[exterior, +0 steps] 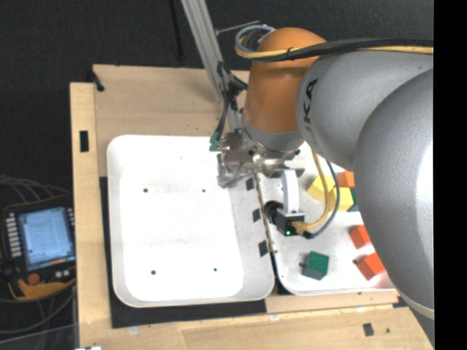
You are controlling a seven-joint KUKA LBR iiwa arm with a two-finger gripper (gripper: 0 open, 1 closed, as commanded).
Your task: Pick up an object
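Left to right: one handheld pendant (40, 243), two white bins, left bin (179, 221) bare, gripper (235, 168) over its right edge, grip unclear. Right bin (292, 275): one green block (315, 265), one yellow block (322, 189), three orange blocks (368, 266).

I read part of the maker's black lettering, "KA", on the grey arm (365, 115), at 2 o'clock.
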